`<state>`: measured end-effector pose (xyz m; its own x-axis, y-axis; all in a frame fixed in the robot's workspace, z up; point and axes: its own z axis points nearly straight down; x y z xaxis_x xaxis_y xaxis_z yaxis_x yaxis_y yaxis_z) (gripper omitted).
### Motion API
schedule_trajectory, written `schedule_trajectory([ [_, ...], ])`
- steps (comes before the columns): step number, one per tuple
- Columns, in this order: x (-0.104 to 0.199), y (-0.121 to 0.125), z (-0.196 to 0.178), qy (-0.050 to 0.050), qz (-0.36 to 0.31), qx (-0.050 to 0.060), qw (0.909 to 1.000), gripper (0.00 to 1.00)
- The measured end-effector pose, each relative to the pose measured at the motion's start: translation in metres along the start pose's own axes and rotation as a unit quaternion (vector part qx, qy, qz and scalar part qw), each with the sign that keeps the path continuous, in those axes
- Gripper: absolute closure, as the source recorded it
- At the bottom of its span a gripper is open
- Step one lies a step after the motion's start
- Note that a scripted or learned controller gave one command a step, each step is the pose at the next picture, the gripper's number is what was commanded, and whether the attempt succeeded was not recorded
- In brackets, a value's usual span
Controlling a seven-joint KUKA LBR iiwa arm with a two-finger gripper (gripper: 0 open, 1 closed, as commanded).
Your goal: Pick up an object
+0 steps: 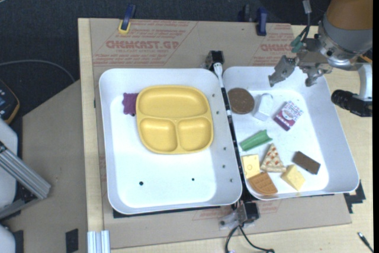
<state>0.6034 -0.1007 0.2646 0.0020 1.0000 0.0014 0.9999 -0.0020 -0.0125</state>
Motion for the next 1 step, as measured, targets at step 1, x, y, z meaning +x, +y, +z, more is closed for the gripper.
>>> schedule_trajectory([
  [1, 0.0002, 0.0019, -0.007, -0.001, -0.001, -0.006, 1.0, 0.0],
])
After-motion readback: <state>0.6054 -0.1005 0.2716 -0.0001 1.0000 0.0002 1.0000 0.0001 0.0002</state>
